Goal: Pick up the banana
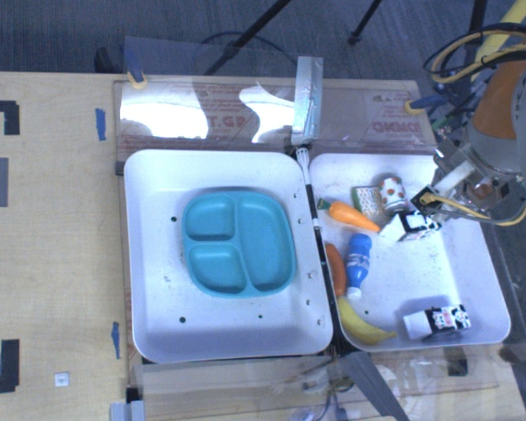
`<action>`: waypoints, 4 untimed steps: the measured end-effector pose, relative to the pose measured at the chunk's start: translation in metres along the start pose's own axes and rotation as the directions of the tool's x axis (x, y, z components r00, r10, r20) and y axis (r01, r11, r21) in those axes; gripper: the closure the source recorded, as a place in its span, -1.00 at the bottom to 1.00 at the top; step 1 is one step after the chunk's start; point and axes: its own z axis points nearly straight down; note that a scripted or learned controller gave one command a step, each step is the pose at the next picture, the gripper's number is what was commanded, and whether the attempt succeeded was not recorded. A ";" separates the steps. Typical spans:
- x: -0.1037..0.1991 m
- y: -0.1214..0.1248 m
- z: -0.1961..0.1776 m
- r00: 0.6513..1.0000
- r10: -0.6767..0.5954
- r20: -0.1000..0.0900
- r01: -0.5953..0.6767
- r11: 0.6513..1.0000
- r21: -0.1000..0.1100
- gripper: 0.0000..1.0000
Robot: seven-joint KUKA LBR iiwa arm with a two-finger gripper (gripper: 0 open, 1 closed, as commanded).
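Yellow banana (361,323) lies apart from seemingly empty gripper (414,221).

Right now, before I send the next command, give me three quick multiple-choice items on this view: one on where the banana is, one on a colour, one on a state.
1. Where does the banana lie?
A. On the blue plate
B. At the near left corner of the right bin
C. Outside both bins

2. What colour is the divided plate in the left bin?
A. Red
B. Yellow
C. Blue

3. How does the blue bottle rest?
A. Lying on its side in the right bin
B. Lying on the plate
C. Hanging in the air above the bins

Answers: 1 B, the banana lies against the right bin's wall at the near left corner. 2 C, the plate is turquoise blue. 3 A, the bottle lies flat on the bin floor beside a carrot.
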 end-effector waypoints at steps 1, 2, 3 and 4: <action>0.001 -0.001 -0.010 1.000 -0.004 0.001 0.004 1.000 0.000 1.00; 0.002 -0.002 -0.019 1.000 -0.008 0.003 0.008 1.000 0.000 1.00; 0.003 -0.002 -0.029 1.000 -0.011 0.004 0.011 1.000 -0.001 1.00; 0.004 -0.002 -0.038 1.000 -0.014 0.005 0.014 1.000 -0.002 1.00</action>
